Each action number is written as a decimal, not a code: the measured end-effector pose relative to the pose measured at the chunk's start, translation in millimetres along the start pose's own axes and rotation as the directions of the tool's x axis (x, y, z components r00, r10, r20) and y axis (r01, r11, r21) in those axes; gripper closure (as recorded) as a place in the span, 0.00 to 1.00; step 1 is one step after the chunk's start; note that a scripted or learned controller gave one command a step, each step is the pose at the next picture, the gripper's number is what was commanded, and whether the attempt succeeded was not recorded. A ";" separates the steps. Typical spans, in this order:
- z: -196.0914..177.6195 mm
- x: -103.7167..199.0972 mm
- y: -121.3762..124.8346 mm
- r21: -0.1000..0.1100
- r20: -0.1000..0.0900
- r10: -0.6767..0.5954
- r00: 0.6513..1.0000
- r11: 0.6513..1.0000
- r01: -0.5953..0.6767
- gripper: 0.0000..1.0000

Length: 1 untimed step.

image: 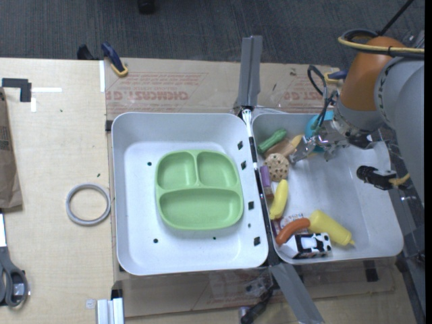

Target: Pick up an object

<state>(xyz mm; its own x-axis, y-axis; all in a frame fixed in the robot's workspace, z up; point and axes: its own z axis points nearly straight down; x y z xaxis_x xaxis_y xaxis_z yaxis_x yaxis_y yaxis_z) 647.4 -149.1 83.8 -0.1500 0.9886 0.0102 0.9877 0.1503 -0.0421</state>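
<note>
Arm enters from the right of the frame; gripper [312,145] sits low in the upper left part of the right bin [364,214], just beside the tan piece [292,144] and the green pepper-like toy [272,140]. How far the jaws stand apart I cannot tell from this slant, and nothing is seen clamped in them. Candidate objects crowd the bin's left wall: brown knobbly ball [276,166], yellow banana-shaped toy [279,199], red sausage [292,229], yellow bottle shape [331,227], black-and-white toy [312,244]. Judgement: step in hand is the approach to grasp, likely the tan piece. To do it well, descend straight, straddle one item along its narrow axis, and close only once it is centred; the ball and pepper touch or nearly touch it and may get nudged. Edges: the divider between bins and the bin's upper rim are near. Open room lies in the centre and right of the right bin. The left bin [128,181] carries a green divided plate [199,189]; a ring [88,203] lies on the desk [54,133] at left.
</note>
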 end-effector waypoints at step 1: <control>1.3 39.8 -108.9 -0.036 0.007 0.038 0.999 0.999 -0.038 0.00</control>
<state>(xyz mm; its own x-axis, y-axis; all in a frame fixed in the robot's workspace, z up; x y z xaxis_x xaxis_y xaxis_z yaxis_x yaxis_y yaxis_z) 533.9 -126.2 87.5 -0.1125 0.9937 0.0019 0.9936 0.1125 -0.0063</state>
